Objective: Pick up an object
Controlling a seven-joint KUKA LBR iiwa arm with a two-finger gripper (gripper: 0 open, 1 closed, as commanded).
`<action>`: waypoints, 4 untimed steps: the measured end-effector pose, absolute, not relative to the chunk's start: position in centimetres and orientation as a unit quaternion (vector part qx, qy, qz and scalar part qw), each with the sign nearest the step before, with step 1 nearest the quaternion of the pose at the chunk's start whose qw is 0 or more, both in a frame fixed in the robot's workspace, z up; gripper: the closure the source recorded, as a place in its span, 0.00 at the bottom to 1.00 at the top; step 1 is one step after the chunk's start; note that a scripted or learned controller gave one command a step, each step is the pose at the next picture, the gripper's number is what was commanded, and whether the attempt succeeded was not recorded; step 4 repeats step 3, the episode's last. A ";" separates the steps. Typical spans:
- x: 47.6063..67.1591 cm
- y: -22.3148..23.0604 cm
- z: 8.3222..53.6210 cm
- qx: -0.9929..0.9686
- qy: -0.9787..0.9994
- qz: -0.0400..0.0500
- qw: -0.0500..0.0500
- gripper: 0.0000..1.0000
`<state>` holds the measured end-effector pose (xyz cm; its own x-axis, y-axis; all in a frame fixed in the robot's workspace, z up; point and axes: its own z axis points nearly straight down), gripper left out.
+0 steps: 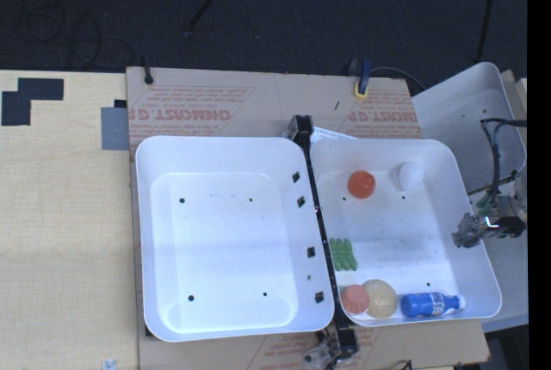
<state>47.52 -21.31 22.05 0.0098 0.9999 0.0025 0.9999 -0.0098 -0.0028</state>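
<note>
Camera view | jaws (472, 232) at right bin (465, 188) rim, state unclear | bottle (430, 305), ball (362, 184) unpicked; grasp pending

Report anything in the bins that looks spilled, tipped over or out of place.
Little stands out. The blue bottle lies on its side against the near wall of the right bin, beside a yellowish ball and a pinkish one. Nothing looks spilled or broken. The gripper sits at that bin's right rim.

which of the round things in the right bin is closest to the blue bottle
The pale yellow ball, right beside the blue bottle; the pink ball, orange ball and white ball lie farther.
</note>
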 end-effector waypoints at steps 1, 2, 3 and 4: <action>47.5 -21.3 22.0 -0.711 -0.703 0.000 0.002 1.00; 47.5 -21.3 21.9 -0.711 -0.703 0.000 0.002 1.00; 47.5 -21.3 22.1 -0.711 -0.703 0.000 0.002 1.00; 47.5 -21.3 22.1 -0.711 -0.703 0.000 0.002 1.00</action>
